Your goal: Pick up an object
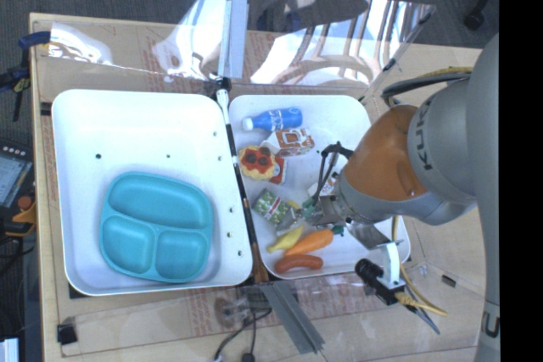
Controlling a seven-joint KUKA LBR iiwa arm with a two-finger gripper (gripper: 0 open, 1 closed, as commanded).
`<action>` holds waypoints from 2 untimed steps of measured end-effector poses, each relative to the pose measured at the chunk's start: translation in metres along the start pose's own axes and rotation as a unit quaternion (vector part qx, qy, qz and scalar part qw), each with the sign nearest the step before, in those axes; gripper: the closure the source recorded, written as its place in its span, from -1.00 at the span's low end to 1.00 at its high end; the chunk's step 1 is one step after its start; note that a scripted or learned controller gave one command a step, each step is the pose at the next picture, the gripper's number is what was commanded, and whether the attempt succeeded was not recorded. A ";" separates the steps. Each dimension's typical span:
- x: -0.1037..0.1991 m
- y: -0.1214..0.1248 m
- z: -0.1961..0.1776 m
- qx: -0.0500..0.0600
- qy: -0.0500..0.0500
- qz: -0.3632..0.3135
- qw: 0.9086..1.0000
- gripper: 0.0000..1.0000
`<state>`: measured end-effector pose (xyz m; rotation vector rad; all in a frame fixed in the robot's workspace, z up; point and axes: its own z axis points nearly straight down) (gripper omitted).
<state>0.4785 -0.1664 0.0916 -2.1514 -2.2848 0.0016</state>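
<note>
you see the gripper (316, 212) low in the right bin (373, 119) just above the carrot (310, 241), its grip state unclear to you.

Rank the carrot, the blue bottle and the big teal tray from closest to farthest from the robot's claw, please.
Going by the camera view, with the gripper low in the right bin:
1. Carrot, just below the gripper in the right bin's near end.
2. Blue bottle, at the far end of the same bin.
3. Teal tray, across the divider in the left bin.
</note>
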 end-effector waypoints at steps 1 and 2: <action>0.000 0.000 -0.009 0.001 0.000 -0.003 1.000 1.00; 0.072 0.035 -0.132 0.000 0.000 0.007 1.000 1.00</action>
